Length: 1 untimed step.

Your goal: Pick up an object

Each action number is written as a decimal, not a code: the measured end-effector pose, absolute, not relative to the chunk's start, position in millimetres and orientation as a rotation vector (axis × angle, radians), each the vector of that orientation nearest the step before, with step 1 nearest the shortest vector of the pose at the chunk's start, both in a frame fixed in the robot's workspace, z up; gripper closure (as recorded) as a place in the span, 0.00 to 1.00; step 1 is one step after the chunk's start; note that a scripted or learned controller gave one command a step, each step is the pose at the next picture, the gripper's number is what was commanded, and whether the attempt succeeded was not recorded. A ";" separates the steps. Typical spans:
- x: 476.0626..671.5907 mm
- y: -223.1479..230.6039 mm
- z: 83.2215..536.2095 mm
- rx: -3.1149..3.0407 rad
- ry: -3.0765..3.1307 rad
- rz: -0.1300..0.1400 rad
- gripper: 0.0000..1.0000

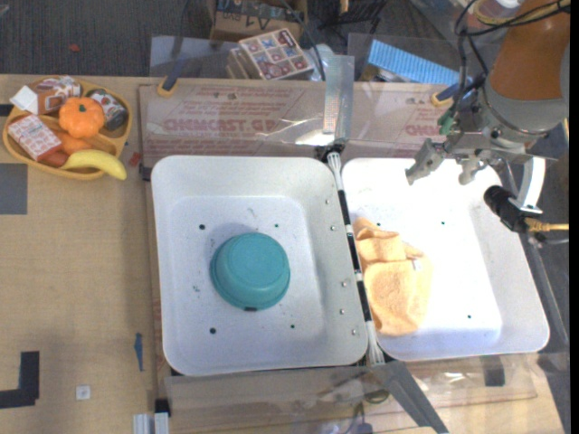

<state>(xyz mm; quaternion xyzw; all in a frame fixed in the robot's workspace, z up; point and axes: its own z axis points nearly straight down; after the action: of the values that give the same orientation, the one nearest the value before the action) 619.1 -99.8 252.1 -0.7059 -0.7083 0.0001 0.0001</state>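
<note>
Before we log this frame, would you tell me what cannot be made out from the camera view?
- Arm: cut off by the top and right edges.
- Teal bowl in the left bin: it lies upside down, so its inside is hidden.
- Orange cloth in the right bin: crumpled, its folds hide its underside and what it covers.
- Boxes in the yellow tray: print too small to read.

Harsh glare washes out the right bin.

teal bowl upturned, orange cloth crumpled
</note>
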 end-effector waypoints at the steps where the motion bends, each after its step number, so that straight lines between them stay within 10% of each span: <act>1: 619.1 -99.8 252.1 -2.218 -2.225 0.000 0.00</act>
<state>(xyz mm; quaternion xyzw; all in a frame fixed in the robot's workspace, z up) 619.1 -99.8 252.1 -0.7059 -0.7083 0.0001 0.0001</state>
